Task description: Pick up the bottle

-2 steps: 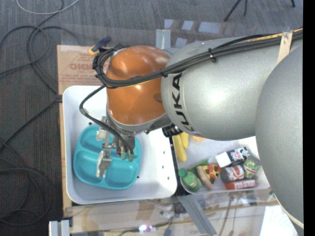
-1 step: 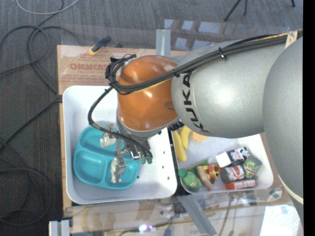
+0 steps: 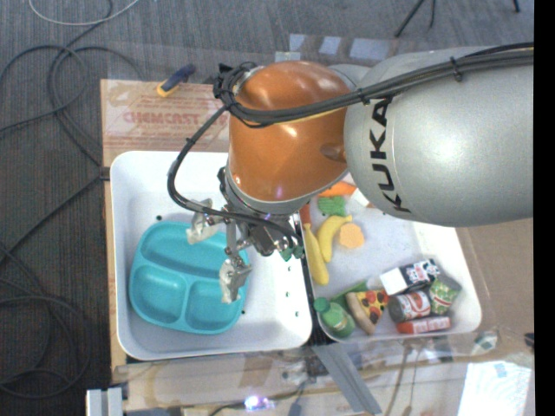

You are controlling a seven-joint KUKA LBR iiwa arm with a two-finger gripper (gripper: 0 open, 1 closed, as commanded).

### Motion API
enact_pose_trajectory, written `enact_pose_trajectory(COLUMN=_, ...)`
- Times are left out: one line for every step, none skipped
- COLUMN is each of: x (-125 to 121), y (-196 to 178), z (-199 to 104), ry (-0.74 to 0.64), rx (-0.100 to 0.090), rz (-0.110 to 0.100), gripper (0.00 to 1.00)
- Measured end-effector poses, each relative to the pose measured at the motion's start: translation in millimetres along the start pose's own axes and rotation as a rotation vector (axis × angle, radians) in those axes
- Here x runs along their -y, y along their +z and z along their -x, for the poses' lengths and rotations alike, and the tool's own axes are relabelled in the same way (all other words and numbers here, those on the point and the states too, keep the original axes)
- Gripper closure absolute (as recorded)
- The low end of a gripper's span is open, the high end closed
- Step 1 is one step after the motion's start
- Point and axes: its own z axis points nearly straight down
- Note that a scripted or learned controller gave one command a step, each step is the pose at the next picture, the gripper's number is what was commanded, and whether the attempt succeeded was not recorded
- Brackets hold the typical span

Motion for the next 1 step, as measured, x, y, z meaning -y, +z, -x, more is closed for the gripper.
enact_pose_trajectory(x=24.8, y=84.1, z=-14.2, ry=-0.091, rx=-0.003, rz=0.001, gripper=0.0)
